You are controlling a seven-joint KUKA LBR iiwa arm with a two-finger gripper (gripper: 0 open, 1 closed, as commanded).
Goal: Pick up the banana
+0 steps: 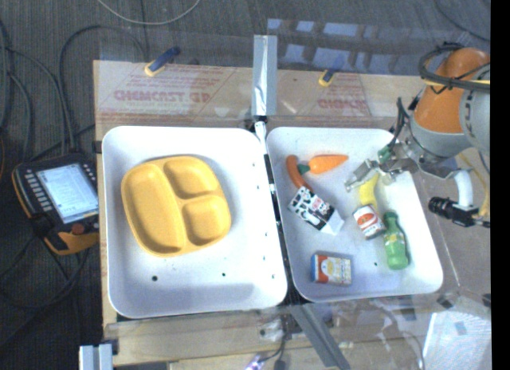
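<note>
The jaws (368, 171) hang over the upper right of the right bin (422, 281), and from here it cannot be told how they stand; the metal parts blur together against the white floor. The banana (368, 191) lies just below and touching or nearly under them, a pale yellow, smooth, slightly curved piece with its long axis running roughly up and down the view, so the coming grasp probably needs the jaws set across that axis, closing from left and right. Going down in size: the left bin (119, 281) carries a yellow tray (177, 203) of moulded plastic with three rounded compartments. In the right bin a green bottle (395, 247) lies near the banana's lower end, an orange carrot (328, 163) tapers to the left of the jaws, a black-and-white carton (311, 206) sits left of the banana, a red box (331, 268) rests near the front wall, and a small red-and-white can (366, 221) lies just beside the banana's lower tip, close enough to crowd a grasp.
</note>
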